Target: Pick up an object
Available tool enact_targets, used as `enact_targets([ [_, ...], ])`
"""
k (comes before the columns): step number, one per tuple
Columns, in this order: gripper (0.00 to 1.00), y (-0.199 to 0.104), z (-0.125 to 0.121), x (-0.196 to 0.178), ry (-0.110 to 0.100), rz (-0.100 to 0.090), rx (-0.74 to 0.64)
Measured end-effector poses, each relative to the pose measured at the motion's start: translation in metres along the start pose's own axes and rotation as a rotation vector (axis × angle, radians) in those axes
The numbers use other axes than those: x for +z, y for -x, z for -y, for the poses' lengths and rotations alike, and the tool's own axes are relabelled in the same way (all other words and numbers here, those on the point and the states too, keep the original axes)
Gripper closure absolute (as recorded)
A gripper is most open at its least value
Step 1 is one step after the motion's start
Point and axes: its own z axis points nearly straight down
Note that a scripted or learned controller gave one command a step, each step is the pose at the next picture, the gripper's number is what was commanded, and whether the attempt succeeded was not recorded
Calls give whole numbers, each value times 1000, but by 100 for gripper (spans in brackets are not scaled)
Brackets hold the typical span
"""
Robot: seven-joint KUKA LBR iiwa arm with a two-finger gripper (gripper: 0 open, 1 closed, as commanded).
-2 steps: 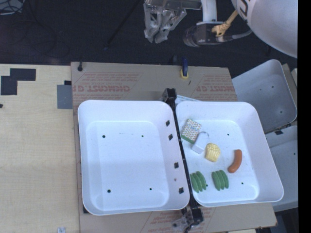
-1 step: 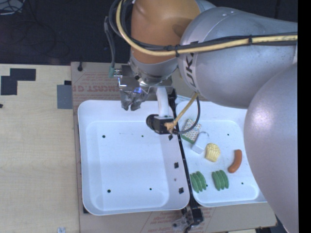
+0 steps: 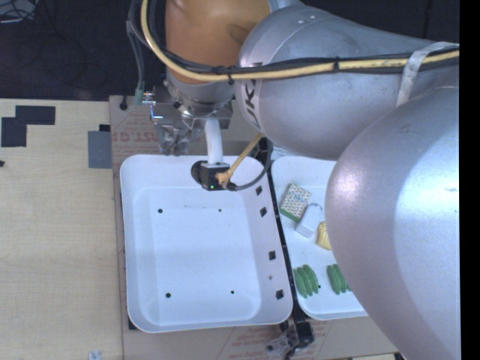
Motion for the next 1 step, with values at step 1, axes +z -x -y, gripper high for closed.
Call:
enact_targets([
  [1, 100, 7, 0, -130, 9, -3, 0],
])
